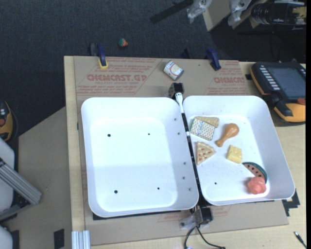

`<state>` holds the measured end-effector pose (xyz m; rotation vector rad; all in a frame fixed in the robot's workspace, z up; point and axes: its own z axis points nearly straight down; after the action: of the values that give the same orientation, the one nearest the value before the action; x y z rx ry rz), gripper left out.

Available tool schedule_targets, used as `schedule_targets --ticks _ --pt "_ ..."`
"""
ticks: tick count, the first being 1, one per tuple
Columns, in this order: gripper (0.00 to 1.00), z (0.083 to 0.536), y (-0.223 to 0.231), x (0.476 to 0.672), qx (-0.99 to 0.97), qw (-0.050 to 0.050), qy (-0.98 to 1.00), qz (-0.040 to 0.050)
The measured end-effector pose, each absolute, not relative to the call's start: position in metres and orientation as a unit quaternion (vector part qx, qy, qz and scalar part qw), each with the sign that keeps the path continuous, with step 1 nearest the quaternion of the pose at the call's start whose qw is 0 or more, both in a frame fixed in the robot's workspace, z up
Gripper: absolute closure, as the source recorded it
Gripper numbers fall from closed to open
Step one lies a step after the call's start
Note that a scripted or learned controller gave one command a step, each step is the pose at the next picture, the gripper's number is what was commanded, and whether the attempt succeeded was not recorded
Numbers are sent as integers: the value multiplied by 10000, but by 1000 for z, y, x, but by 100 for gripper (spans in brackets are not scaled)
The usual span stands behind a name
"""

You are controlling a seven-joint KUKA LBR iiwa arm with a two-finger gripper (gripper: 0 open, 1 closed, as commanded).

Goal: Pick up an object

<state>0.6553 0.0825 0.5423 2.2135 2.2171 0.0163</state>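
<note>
The right bin [272, 126] holds several toy foods. A square cracker [204, 128] lies near the divider, with a pizza-like wedge [203, 152] just below it. A tan drumstick [227, 133] sits mid-bin, and a yellow cheese block [234, 154] is beside it. A watermelon slice [255, 169] and a pink-red fruit [256, 185] rest in the near right corner. My gripper [217, 11] hangs at the top edge of the view, far beyond the bins, fingers spread open with nothing in them.
The left bin [92, 146] adjoins the right one. A small wrapped block [172, 70] lies on the board behind the bins, between two blue clamps [101, 54] [212, 59]. A teach pendant [284, 87] sits at the right. A small ball [123, 43] lies on the floor.
</note>
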Motion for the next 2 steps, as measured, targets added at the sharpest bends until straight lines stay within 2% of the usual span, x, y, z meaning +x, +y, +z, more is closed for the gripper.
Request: schedule_targets --ticks 1,2 --pt "100 547 83 656 7064 26 7078 22" --pt "100 513 131 629 7050 -23 7092 -15"
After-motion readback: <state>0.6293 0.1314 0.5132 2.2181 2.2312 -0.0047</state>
